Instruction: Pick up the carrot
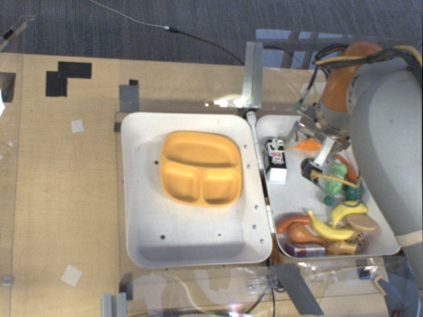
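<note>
1. The gripper (309,131) hangs over the far part of the right bin (386,243), near its back wall. Its own body hides the tips, so I cannot tell whether it is spread or closed.
2. The carrot (305,145) shows as a small orange piece just beside the gripper, on the side toward the camera, lying on the bin floor. Whether the gripper touches it cannot be told.
3. Left of the carrot, against the wall between the bins, stands a small black, white and red box (275,157).
4. To the right of the carrot, a green item (335,176) lies beside an orange-red one (345,162), close under the arm.
5. Along the near end of the bin lie two yellow bananas (328,229), a reddish-brown fruit (291,224), a tan round piece (361,224) and a dark red wrapper (304,249), packed close together.
6. The left bin (142,243) holds a yellow divided plate (200,167), well apart from the gripper.
</note>
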{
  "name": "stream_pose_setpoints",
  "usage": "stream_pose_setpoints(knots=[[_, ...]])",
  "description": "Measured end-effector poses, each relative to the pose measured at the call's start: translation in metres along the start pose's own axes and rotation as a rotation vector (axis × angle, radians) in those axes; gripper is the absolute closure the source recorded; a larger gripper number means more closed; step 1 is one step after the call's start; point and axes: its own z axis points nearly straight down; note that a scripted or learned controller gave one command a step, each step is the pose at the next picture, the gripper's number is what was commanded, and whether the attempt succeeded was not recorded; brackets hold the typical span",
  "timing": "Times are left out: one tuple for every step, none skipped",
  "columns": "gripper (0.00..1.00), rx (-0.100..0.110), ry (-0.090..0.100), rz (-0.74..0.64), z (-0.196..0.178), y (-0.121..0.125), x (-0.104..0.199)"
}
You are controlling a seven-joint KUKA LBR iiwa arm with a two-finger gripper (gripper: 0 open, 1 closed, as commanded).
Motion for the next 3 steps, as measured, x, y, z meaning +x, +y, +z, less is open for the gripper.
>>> stream_pose_setpoints(knots=[[1.0, -0.013, 0.005, -0.011, -0.013, 0.002, 0.003], [1.0, -0.006, 0.001, 0.218, -0.002, 0.003, 0.021], [1.0, -0.015, 0.012, 0.357, -0.103, -0.051, 0.036]])
